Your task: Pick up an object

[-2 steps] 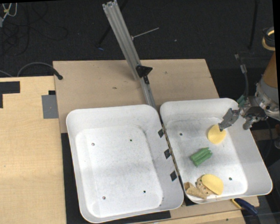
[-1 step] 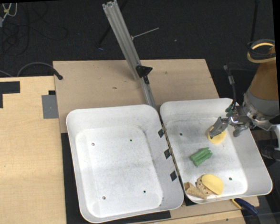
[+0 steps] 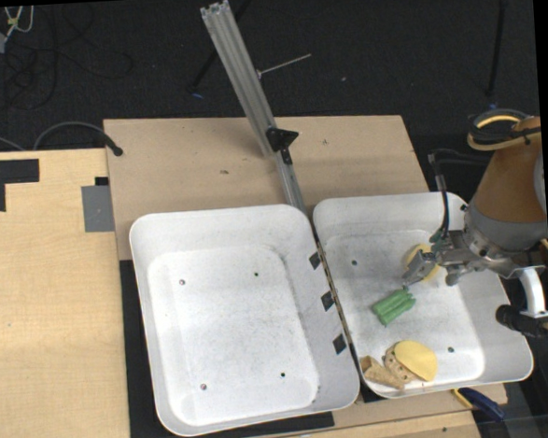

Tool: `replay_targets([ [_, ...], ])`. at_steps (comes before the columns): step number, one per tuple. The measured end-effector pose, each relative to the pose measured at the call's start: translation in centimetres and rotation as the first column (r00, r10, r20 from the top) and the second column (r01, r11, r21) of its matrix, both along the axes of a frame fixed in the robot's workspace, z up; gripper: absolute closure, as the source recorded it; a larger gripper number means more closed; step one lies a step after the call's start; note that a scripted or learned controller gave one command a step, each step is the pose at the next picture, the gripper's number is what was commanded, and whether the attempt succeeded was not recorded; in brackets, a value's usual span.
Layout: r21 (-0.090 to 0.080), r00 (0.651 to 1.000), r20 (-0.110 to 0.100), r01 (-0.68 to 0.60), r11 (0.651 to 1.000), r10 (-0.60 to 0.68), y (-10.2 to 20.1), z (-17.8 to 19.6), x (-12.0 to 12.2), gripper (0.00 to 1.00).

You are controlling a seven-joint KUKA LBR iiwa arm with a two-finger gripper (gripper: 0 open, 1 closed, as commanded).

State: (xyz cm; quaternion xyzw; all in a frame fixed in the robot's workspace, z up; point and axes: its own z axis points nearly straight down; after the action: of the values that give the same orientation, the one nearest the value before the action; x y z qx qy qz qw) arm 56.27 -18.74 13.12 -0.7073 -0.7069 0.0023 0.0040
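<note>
Here, down low over the right bin (image 3: 509, 361), the claw (image 3: 425, 266), reaching in from the arm (image 3: 508, 197) at that bin's far-right side. Impossible to tell whether its fingers stand apart or together; a small yellowish piece (image 3: 417, 254) sits right at the tips, but not clearly between them, so no hold to be claimed. Just beside the claw, toward the bin's near-left corner, a green block (image 3: 393, 306), long axis running slantwise from near-left to far-right, roughly pointing back at the claw. Probably the handiest target: a short drop and shift toward the divider side. Further along the bin's near edge, a yellow round object (image 3: 417, 357) resting against a tan crumpled piece (image 3: 384, 372), well apart from the claw. Nothing between claw and green block. Beside the right bin, the left bin (image 3: 154, 240) on the desk (image 3: 186, 163)
</note>
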Motion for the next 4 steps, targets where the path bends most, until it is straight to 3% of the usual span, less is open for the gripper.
replay_targets([
  [1, -0.001, 1.0, 0.005, 0.005, 1.0, -0.005, -0.2, 1.4, 0.1, 1.0],
  [3, -0.004, 1.0, 0.013, -0.001, 1.0, 0.001, -1.0, 11.3, -0.5, 1.0],
  [4, 0.001, 1.0, 0.006, -0.006, 1.0, 0.006, 4.4, 10.8, 0.5, 1.0],
])
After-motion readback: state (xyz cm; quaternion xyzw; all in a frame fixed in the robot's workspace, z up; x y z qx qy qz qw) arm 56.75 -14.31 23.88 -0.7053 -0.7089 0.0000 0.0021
